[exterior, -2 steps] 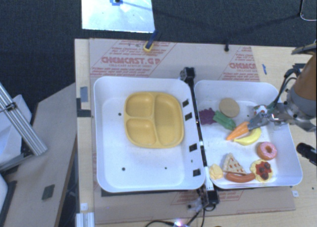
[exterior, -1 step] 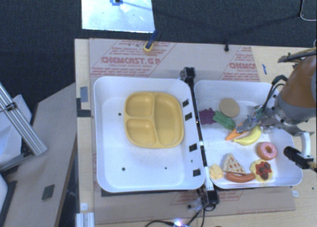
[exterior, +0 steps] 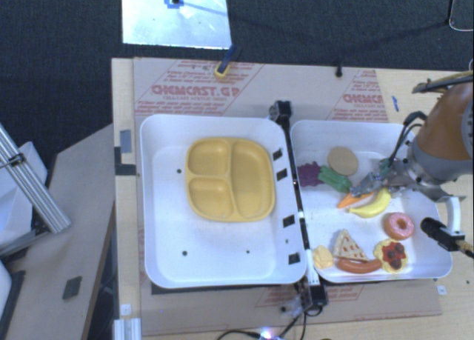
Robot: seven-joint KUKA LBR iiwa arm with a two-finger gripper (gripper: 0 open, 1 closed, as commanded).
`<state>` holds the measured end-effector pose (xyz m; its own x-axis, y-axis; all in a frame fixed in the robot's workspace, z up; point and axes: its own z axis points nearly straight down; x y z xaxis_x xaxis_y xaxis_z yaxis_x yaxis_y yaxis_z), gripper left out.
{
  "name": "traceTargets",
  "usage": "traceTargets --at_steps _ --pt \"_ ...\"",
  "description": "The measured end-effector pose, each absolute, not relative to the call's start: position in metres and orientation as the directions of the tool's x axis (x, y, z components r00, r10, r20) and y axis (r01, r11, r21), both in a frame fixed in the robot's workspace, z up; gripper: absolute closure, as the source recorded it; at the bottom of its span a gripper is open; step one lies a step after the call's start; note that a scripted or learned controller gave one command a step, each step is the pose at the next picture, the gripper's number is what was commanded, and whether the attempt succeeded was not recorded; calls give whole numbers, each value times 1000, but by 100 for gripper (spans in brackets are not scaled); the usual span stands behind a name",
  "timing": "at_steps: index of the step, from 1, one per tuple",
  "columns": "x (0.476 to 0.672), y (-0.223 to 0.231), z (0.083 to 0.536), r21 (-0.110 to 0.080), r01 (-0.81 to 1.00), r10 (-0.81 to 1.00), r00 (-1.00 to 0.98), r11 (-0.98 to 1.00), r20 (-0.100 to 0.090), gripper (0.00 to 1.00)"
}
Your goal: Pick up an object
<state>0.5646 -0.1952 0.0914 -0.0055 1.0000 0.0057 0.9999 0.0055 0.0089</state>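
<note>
The arm (exterior: 448, 135), grey with an orange band, is seen reaching in from the right over the right bin (exterior: 437, 261). The gripper (exterior: 368, 185) is lowered into that bin, its tip placed just above the banana (exterior: 372, 206) and the carrot (exterior: 352, 199). Whether the fingers are apart or together cannot be told, as they are small and blurred against the toys beneath, and no object can be seen clamped between them.

The carrot lies directly below and slightly left of the gripper tip, apparently touching the banana, which lies just below the tip. The green vegetable (exterior: 334, 180) is found just left of the gripper, and the purple grapes (exterior: 309, 174) further left, near the bin's wall. The tan round cookie (exterior: 343, 160) sits up and to the left of the tip, close by. The pink donut (exterior: 400, 225) rests below and right of the gripper. Further below, near the front wall, are placed the pizza slice (exterior: 348, 244), the sausage (exterior: 359, 265), the small yellow piece (exterior: 323, 258) and the fruit tart (exterior: 392, 255).

Well to the left of the gripper, a yellow divided plate (exterior: 228, 178) is set in the left bin (exterior: 159, 257).
</note>
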Motion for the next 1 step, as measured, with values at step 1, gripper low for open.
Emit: traceTargets --at_steps 1 --pt "566 -196 104 15 1000 1000 -6 6 2 100"
